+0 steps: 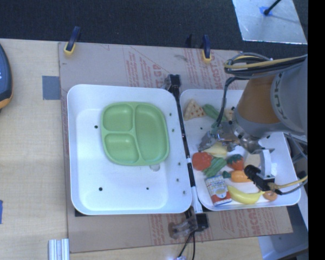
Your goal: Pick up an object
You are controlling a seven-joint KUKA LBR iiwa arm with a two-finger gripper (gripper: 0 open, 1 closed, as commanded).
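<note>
My pincer (223, 140) hangs low over the toy food heaped in the right white bin (292, 161), its state impossible to tell. I judge I'm reaching; next, close on the red tomato (201, 160).

Two bins sat side by side on bench (27, 161). Left bin (84, 199) held divided plate (135, 132), toward its back. Right bin (290, 196) held toy food: pizza slice (193, 110) at back left, tomato (201, 160) in middle, carton (218, 190) and banana (244, 195) at front. Arm (271, 99) reached over right bin.
</note>
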